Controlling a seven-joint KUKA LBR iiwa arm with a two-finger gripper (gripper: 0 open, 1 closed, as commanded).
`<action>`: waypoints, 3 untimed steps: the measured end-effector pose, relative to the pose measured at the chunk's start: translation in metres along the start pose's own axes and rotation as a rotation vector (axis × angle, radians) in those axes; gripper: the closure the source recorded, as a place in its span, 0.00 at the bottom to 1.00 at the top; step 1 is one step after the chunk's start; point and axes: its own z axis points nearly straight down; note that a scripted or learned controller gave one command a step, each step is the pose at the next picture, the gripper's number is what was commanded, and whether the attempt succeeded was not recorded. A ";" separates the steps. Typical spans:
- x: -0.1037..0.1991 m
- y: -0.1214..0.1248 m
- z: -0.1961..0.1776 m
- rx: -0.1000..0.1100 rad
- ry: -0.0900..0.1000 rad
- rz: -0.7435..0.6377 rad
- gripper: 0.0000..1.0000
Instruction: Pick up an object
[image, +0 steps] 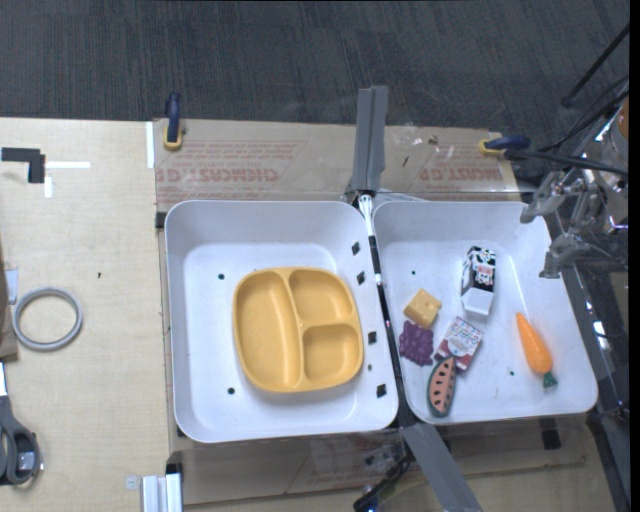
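Pincer (556, 262) at far-right bin (400, 225) rim; can't tell its state. Carrot (534, 346) sits just below it, milk carton (480, 280) to its left. Risk, imo: carrot rolls on contact, or wall blocks approach.

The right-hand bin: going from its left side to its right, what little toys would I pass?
Purple grapes → watermelon slice → milk carton → carrot. The cheese cube and the small packet overlap their neighbours' positions, so I've left them out.
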 end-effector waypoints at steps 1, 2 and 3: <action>0.000 0.000 0.000 0.000 0.000 0.000 0.00; 0.021 0.000 0.013 0.000 0.001 -0.067 0.00; -0.058 0.050 0.131 -0.001 -0.001 -0.012 0.00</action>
